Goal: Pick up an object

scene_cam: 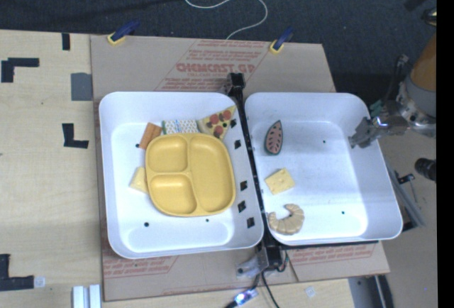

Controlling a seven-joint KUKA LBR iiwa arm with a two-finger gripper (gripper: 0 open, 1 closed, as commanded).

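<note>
Nearest the camera, along the front of the right bin (369,225), lies a pale tan croissant-shaped piece (287,218), curled into a crescent with ridged segments, close to the bin's front left corner. Just behind it sits a small yellow cheese wedge (279,181), a flat block lying slightly askew, apart from the croissant. Farther back, near the dividing wall, lies a watermelon slice (274,137), a narrow half-moon with a dark green rind and a red face speckled with seeds. All three rest on the bin floor, none touching another. In the left bin (117,157) a yellow divided plate (190,174) with three compartments covers much of the floor. It overlaps several flat items, so that each is seen in part: a pale yellow piece (137,179) at its left edge, an orange-brown strip (150,134) at its back left, a patterned pale piece (180,127) behind it, and a pizza-like slice (219,122) at its back right. At the right bin's far right rim the gripper (364,132) hangs over the wall, well apart from all three loose items; its dark fingers appear slightly spread and nothing lies between them, though they are small and blurred. The arm (424,90) behind it is cut off by the frame edge. Both bins stand on a cardboard sheet (213,65) held by two clamps (124,31).
</note>
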